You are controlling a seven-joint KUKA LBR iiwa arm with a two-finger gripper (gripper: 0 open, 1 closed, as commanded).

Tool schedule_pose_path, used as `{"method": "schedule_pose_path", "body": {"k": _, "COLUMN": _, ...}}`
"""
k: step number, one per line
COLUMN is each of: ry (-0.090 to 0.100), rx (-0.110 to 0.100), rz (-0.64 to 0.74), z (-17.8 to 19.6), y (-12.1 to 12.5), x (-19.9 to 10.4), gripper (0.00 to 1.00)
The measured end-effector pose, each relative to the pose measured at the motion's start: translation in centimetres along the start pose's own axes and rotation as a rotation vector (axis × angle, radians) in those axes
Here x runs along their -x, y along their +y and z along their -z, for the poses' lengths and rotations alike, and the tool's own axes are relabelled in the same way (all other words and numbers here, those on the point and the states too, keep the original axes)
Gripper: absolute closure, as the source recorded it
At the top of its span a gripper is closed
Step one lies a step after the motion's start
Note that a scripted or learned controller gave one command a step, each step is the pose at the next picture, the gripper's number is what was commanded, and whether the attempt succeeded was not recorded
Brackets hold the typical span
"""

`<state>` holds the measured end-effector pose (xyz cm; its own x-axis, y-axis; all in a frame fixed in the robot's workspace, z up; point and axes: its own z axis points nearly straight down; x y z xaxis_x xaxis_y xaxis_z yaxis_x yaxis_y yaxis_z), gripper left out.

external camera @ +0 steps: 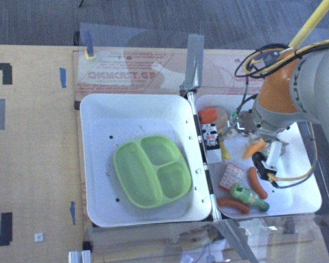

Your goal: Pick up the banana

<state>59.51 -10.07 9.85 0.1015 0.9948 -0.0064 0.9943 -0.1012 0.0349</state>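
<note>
Landmark for this entry: the small black-and-white patterned carton (210, 136), standing against the dividing wall inside the right-hand shallow white plastic bin (304, 201). You see the thin yellow banana (225, 150) just beside the carton, on its picture-right and slightly lower, lying free on the bin floor. The grey two-finger gripper (240, 126) sits to the picture-right of the carton and a little higher, near the banana but apart from it. From this slanted view you cannot tell whether it is released or clenched. Directly above the carton lies a red-orange rounded block (207, 115), with a tan round disc (223, 118) beside it. Farther picture-right of the carton, an orange carrot-shaped piece (255, 147) lies under the wrist. Below the carton and to picture-right you find a pink patterned square packet (231, 175), a red sausage (256, 183), a green bottle-shaped toy (249, 196), and a second red sausage (232, 204) nearest the front wall. Well to the picture-left of the carton, across the wall, a light-green three-compartment plastic plate (152, 171) lies in the left white bin (98, 119).
</note>
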Motion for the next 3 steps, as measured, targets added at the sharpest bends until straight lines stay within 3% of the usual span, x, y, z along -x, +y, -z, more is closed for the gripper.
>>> {"method": "schedule_pose_path", "body": {"k": 1, "ry": 0.0, "rx": -0.04, "rz": -0.192, "z": 8.2, "y": 2.2, "x": -2.0, "gripper": 0.0}}
{"method": "schedule_pose_path", "body": {"k": 2, "ry": 0.0, "rx": -0.027, "rz": -0.034, "z": -1.2, "y": -2.5, "x": 0.7, "gripper": 0.0}}
{"method": "schedule_pose_path", "body": {"k": 3, "ry": 0.002, "rx": -0.03, "rz": -0.035, "z": -0.5, "y": -2.4, "x": 0.7, "gripper": 1.0}}
